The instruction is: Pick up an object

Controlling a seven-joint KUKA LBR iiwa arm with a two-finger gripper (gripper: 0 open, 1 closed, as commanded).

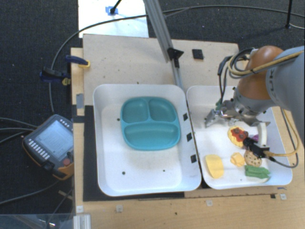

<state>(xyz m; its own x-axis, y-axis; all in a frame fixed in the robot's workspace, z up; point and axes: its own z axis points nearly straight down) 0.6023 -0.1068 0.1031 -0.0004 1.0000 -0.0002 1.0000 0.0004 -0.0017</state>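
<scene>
- Round toy pizza disc (236,135), red and yellow and probably moulded plastic, lies in the middle of the shallow white right-hand bin (208,144). I judge it the likeliest object to pick up, since it lies nearest the tool.
- The metal two-finger gripper (215,117) hangs over that bin's far-left part, beside the disc and not above it. Nothing is seen in its hold. Whether it is spread or pressed together cannot be told from this slant.
- Step in hand, as I judge it: the approach, with no grasp made yet.
- The next move calls for a shift toward the bin's middle until the tool sits over the disc, then a straight descent. The disc is flat and low, so a grip across its edge may slip.
- Other candidates lie toward the bin's near side:
  - a flat pale-yellow block (214,166), smooth and slab-like, at the near left
  - a small lumpy yellow piece (237,159) near the middle
  - a brown speckled cookie-like round (253,160) just right of that piece
  - a green, elongated, bumpy piece (257,172) by the near-right corner
- A teal divided plate (150,123), smooth with three compartments, sits in the neighbouring left-hand white bin (109,147), just left of the right-hand bin.
</scene>
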